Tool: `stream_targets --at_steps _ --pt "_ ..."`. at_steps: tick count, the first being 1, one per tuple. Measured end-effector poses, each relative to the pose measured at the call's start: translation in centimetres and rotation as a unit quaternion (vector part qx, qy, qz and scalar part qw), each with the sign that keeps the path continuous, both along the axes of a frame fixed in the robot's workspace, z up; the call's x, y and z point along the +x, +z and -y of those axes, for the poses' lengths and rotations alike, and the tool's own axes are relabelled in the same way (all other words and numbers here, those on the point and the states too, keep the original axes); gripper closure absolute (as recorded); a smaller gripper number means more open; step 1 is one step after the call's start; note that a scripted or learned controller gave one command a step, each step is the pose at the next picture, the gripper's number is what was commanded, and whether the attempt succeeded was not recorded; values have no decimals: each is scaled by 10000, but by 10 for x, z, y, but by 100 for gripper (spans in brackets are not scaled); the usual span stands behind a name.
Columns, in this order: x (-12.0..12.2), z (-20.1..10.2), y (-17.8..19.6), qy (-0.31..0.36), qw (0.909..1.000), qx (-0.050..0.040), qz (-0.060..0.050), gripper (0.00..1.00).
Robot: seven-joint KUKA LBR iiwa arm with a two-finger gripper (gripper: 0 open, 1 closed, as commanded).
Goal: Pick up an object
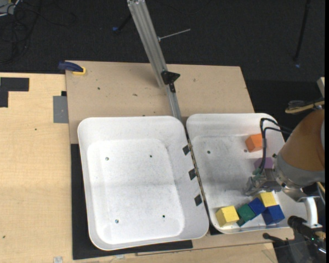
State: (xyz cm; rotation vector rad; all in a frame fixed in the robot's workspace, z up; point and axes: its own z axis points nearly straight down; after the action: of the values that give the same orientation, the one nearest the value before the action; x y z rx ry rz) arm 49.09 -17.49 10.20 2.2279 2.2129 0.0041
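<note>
Reaching in over the right bin (225, 147), the gripper (256, 184) hangs low near that bin's near right corner; whether it is clenched or released cannot be told, and nothing shows between its tips. Just beyond it a purple block (267, 162) sits, and farther back an orange block (254, 142). Crowded just in front of it lie a yellow block (227, 215), a green block (245, 213), a blue block (257, 205), a smaller yellow block (268, 198) and another blue block (273, 215). The left bin (137, 185) touches the right bin's left wall.
</note>
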Motion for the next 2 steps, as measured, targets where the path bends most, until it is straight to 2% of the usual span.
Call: stream_targets --at_steps 1,2 --pt "10 -2 48 41 10000 -5 -5 100" --pt "7 3 109 40 10000 -11 6 100"
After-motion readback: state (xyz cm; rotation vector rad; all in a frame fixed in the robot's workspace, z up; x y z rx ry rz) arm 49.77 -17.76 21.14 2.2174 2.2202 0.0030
